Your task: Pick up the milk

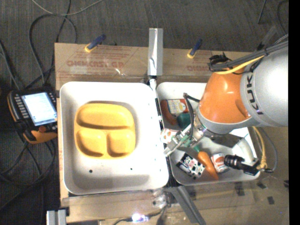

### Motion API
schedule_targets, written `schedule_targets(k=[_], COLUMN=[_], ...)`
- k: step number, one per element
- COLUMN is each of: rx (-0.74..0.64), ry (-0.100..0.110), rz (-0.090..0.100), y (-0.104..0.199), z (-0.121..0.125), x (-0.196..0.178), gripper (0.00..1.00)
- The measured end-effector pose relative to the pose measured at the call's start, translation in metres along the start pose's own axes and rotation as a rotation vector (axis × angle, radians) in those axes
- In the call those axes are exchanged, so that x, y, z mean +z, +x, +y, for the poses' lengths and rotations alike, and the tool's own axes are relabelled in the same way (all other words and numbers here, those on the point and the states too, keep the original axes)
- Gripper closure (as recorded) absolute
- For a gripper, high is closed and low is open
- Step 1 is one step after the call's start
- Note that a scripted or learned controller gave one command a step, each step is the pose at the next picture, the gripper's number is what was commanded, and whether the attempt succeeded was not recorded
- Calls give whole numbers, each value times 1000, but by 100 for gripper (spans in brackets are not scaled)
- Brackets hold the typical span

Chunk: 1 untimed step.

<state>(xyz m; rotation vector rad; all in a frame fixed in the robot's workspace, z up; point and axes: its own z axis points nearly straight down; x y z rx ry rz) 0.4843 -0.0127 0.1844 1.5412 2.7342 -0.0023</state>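
Your arm looms closest, hiding much of the right bin. The gripper hangs over the small milk carton by the bin's left wall; its opening can't be judged. Centre over the carton before closing.

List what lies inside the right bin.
In the right bin: a carrot, a small printed carton, a red-labelled can, a reddish packet. The arm covers the middle.
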Motion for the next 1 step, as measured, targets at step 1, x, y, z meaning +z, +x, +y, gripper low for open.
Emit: schedule_targets(k=[1], rx=[311], ry=[6], rz=[3], y=[-54], z=[-34], x=[2], gripper=[100])
